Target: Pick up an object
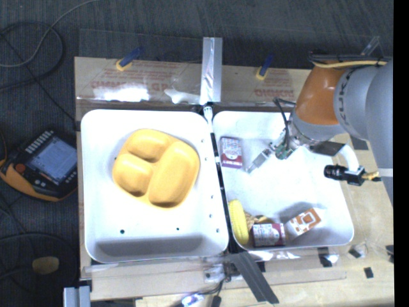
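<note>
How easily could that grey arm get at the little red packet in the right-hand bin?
Probably easily. The red packet lies flat by the divider with bare bin floor around it, and the gripper hangs just beside it in the right bin, nothing between them.

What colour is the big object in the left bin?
Yellow; the big lumpy object shows clearly in the camera view.

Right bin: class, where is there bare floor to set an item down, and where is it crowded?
In the right bin, bare floor lies mid-bin, between the red packet and the near-edge cluster. Crowded: the near edge, where banana, can and orange carton sit together. The gripper hangs over the far part.
</note>
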Robot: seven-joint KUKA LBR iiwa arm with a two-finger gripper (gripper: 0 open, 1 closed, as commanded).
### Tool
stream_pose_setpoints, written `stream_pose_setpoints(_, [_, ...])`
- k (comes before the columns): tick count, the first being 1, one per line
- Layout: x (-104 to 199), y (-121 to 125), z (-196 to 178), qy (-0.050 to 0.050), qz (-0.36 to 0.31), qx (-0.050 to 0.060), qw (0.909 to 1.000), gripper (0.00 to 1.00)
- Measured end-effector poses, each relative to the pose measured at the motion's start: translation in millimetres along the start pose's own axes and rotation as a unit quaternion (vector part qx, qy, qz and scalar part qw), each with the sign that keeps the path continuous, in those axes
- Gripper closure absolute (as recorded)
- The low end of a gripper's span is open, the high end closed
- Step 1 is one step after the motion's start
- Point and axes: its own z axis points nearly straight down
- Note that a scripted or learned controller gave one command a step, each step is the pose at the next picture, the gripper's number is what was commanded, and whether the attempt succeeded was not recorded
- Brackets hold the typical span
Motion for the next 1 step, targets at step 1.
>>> stream_pose_setpoints(1, [27.8,13.7,-0.4,0.000,0.119,0.001,0.9929,0.00])
